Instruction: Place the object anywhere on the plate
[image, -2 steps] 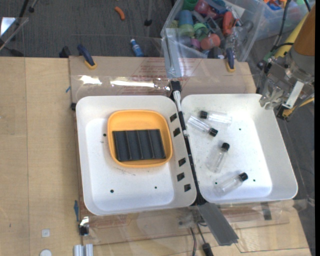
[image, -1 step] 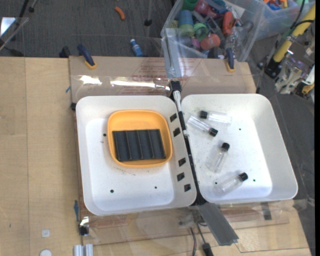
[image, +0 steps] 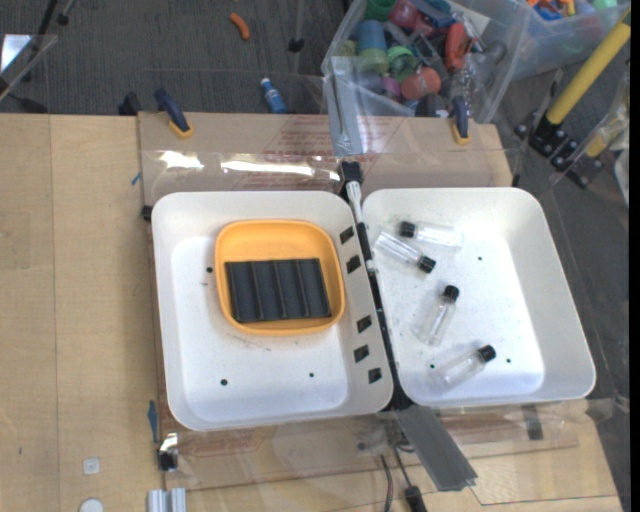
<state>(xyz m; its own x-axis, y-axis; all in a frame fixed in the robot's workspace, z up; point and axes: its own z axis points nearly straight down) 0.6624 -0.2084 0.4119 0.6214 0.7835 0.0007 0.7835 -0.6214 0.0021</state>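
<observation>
An orange plate (image: 232, 243) lies in the left white bin (image: 190, 370), and a black ridged rack (image: 277, 289) rests on it. In the right white bin (image: 540, 300) lie several clear vials with black caps: one near the top (image: 432, 234), one slanted below it (image: 402, 251), one in the middle (image: 437, 312) and one toward the front (image: 466, 363).
A clear plastic tub (image: 420, 60) full of coloured toys stands behind the bins. A black divider strip (image: 366, 290) runs between the two bins. Wooden bench surface (image: 70, 300) stretches to the left. A grey flat piece (image: 435, 448) sticks out at the front edge.
</observation>
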